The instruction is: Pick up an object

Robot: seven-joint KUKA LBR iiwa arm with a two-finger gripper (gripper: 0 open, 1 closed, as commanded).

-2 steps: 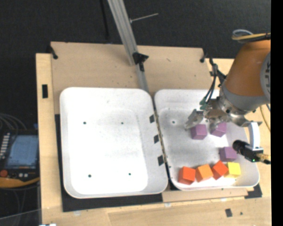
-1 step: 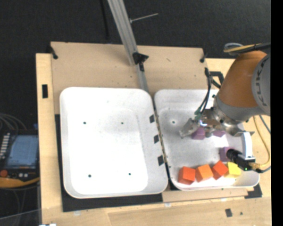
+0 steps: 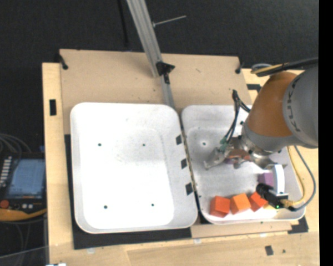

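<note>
We see a wooden bench (image 3: 116,76) on dark floor, bearing two white bins. Taking the right bin (image 3: 202,123) as our landmark: the left bin (image 3: 125,165) lies touching its left edge, and a metal pole (image 3: 147,32) rises beyond its far left corner. Above its middle hangs the gripper (image 3: 225,155); we cannot tell its state. Along its near wall lie three orange blocks (image 3: 236,204) in a row, with a purple piece (image 3: 266,179) just beyond them at the right. The arm (image 3: 277,112) covers the bin's far right part.
</note>
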